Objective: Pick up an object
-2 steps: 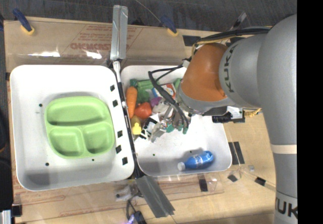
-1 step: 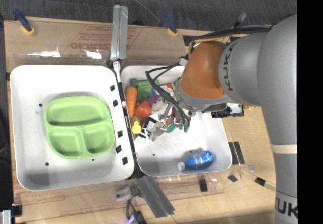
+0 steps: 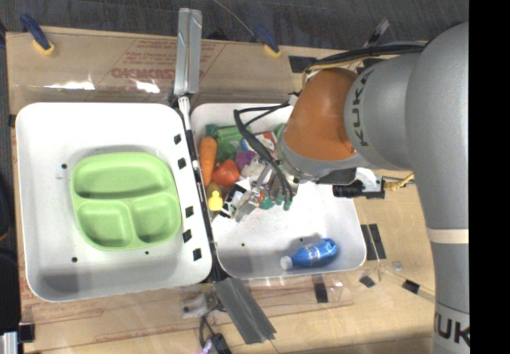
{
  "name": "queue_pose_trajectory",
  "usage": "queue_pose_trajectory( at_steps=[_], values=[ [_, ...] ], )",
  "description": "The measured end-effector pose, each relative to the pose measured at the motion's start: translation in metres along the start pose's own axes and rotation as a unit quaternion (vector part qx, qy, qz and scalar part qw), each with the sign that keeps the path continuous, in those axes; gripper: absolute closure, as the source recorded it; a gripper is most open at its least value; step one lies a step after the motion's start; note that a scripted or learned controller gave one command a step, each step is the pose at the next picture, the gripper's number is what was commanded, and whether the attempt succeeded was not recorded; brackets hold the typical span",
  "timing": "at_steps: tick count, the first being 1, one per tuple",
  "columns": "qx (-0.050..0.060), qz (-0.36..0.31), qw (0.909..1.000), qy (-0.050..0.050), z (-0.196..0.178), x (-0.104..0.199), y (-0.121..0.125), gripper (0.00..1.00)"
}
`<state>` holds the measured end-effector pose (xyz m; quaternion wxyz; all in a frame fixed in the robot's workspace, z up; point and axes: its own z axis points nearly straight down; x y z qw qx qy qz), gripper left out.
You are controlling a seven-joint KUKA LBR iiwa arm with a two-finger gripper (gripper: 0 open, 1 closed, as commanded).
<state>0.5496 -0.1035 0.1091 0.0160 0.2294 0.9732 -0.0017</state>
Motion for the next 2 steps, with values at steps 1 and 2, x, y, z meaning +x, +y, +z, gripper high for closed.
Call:
queue_pose_trajectory(
  at_steps=[1, 2],
  values=[
    [-0.001, 0.005, 1.0000, -0.005, -0.001, 0.004, -0.001, 0.00],
    [-0.003, 0.013, 0.9998, -0.011, -0.002, 0.030, -0.017, 0.00]
  ],
)
